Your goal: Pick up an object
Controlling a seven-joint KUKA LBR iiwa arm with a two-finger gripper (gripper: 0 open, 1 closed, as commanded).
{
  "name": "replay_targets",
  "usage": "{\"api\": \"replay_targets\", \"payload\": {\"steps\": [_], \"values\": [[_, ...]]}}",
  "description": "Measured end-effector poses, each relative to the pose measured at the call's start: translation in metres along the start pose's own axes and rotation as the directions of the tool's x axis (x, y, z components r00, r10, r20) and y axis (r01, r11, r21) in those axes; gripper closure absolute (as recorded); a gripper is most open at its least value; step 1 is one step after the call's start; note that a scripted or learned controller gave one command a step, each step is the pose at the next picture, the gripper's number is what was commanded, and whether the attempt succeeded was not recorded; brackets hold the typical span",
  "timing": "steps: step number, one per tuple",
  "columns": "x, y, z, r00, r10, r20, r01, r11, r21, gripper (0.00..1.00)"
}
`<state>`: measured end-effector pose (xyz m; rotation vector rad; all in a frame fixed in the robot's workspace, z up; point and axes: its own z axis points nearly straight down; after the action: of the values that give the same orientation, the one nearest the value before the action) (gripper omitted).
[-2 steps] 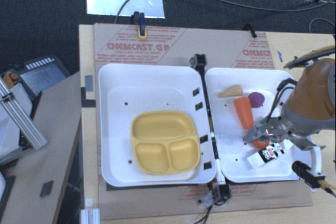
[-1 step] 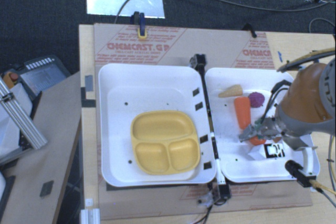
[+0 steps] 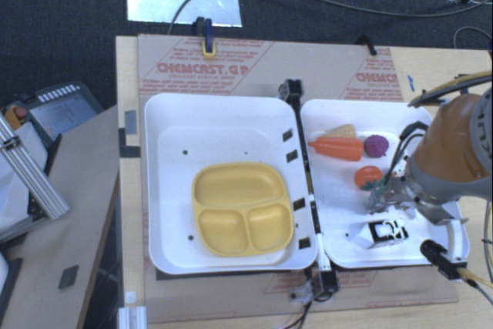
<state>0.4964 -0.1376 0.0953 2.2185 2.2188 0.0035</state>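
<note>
Camera view is showing the two-finger gripper (image 3: 379, 200) hanging low inside the right shallow white bin (image 3: 339, 246); its fingers are lost in a blur of metal and cables, so I cannot tell how wide they are standing or whether anything is sitting between them. Just beside it, toward the bin's back, a small round orange-red toy fruit (image 3: 367, 176) is lying. Beyond that, a long orange toy carrot (image 3: 337, 148) is resting crosswise, with a pale yellow wedge (image 3: 344, 131) touching its far side and a small purple round toy (image 3: 376, 144) near its right end. Near the bin's front wall, a small black-and-white block (image 3: 383, 232) is lying. The grey arm with the orange band (image 3: 454, 139) is reaching in from the right. In the left shallow white bin (image 3: 166, 127), a yellow three-compartment plastic plate (image 3: 241, 208) is lying flat.
</note>
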Motion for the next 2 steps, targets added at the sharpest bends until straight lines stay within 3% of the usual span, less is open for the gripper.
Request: {"api": "replay_targets", "payload": {"steps": [2], "values": [[-0.003, 0.007, -0.091, 1.000, -0.003, 0.001, 0.003, 1.000, -0.002, 1.00]]}}
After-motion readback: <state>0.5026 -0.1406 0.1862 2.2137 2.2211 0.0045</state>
